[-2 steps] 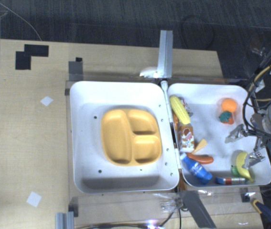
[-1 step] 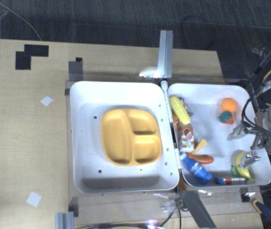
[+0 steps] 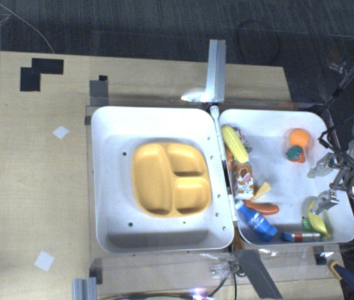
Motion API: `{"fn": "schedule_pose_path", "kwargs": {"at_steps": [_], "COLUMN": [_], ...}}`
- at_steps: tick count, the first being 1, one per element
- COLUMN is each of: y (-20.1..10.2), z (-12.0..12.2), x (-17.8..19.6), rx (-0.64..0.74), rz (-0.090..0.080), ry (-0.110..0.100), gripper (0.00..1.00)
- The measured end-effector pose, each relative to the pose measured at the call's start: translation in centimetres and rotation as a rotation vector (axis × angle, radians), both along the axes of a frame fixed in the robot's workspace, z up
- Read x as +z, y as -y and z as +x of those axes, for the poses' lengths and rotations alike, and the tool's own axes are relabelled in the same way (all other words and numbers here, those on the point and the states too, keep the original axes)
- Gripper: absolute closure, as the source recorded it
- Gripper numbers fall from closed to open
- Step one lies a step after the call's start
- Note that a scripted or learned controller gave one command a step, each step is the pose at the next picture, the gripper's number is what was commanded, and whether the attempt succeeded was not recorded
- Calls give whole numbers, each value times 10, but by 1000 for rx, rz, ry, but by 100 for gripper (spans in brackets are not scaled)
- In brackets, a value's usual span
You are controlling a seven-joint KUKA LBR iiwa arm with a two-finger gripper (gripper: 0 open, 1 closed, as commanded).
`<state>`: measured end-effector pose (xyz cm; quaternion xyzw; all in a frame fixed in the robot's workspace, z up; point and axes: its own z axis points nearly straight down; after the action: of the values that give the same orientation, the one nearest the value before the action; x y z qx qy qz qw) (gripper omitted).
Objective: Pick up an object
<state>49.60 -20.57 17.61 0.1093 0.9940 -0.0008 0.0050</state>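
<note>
Hovering at the right edge of the right bin [image 3: 270, 114], the gripper [image 3: 328, 181] has its two fingers spread apart with nothing between them, one fingertip close above the banana [image 3: 318, 221] in that bin's near right corner. Other candidates sit further left in the same bin: an orange [image 3: 299, 136], corn [image 3: 235, 144], a hot dog [image 3: 265, 208] and a blue bottle [image 3: 257, 223]. Judging from this, a descent risks clipping the bin wall, or nudging the curved banana against the marker [image 3: 301, 236] so the fingers close on air.
</note>
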Motion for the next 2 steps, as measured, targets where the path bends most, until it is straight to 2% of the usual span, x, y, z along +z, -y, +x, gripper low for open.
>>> {"fn": "schedule_pose_path", "kwargs": {"at_steps": [1,2], "y": [0,0], "z": [-7,-1], "x": [-18,-7], "rx": [370,108], "rz": [-3,0], "ry": [-2,-2], "gripper": [0,0]}}
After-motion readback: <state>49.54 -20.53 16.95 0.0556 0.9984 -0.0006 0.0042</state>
